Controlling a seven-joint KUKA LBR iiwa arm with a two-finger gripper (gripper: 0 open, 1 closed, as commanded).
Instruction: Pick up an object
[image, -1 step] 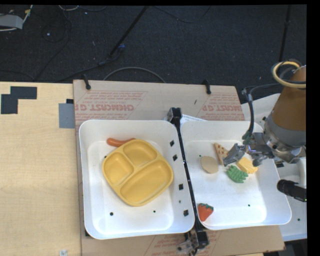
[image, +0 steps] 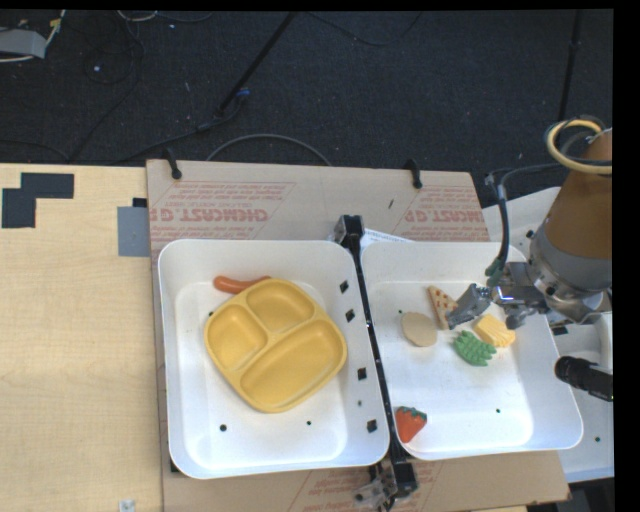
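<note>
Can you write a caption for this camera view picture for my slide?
Gripper hovers over toy foods in the right bin; yellow plate sits in the left.

The arm (image: 585, 225) was orange above a grey wrist, with a metal gripper (image: 490, 305) and black cables.

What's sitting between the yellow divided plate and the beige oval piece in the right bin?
In the camera view, between the yellow divided plate and the beige oval piece run the two bins' adjoining white rims and the black clamp bar over them; otherwise bare bin floor.
</note>
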